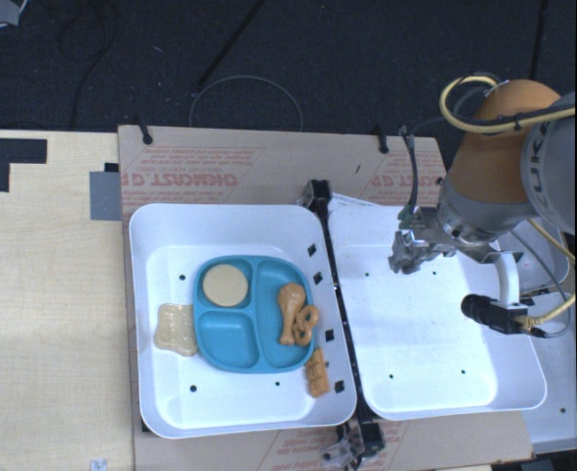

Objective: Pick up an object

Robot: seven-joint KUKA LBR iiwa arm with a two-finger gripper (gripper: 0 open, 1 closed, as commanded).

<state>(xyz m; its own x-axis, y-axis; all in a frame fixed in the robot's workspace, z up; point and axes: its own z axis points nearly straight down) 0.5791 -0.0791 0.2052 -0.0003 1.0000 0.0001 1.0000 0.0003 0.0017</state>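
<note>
While the arm (509, 155) reaches in from the right, its gripper (407, 253) hangs over the upper left part of the right bin (445, 361), and whether it is parted or closed cannot be told from this angle. In the left bin (161, 263) lies a blue divided tray (239, 346) holding a round tan biscuit (224, 285) in its upper left section and a twisted pretzel-like piece (296, 314) in its right section. A pale bread-like piece (176, 329) touches the tray's left edge, and a small brown chunk (317, 372) lies just beside its lower right corner.
</note>
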